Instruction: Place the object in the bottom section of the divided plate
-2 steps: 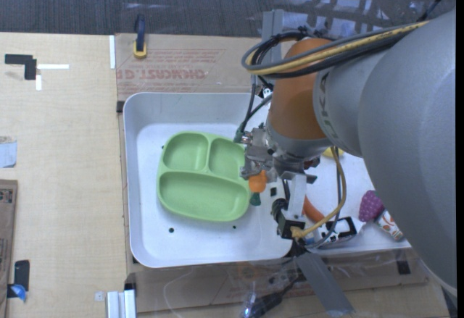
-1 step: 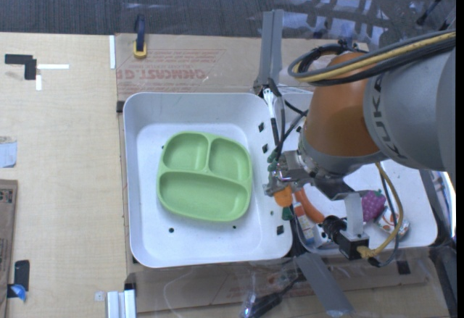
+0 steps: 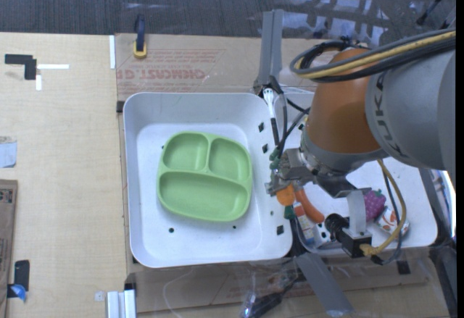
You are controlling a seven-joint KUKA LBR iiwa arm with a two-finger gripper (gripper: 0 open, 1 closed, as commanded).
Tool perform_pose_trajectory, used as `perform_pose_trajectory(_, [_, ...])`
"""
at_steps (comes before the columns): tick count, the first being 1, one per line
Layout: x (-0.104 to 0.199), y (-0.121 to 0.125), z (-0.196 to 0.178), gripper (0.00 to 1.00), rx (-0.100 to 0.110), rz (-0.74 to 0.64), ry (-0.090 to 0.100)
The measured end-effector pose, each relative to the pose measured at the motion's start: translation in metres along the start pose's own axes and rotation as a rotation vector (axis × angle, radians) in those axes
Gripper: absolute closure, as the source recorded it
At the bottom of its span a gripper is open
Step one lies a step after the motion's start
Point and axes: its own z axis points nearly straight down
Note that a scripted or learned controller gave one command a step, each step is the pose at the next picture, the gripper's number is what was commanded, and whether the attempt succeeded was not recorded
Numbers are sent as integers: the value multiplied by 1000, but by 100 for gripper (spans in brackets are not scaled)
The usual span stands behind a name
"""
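We see a white bin on the left of a wooden bench, flattened cardboard with red print under its far edge. A yellow-and-black clamp sits on that cardboard. Black L-shaped bracket near the bench's far left corner. We spot a purple toy in the right bin.

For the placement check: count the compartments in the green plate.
3: on the green plate, two small ones along its far side, one wide one along its near side.
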Motion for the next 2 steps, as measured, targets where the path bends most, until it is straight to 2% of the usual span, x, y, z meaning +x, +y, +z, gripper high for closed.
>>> perform_pose_trajectory(1, [67, 38, 24, 100, -7, -182, 0])
perform_pose_trajectory(2, [67, 38, 23, 0, -7, -182, 0])
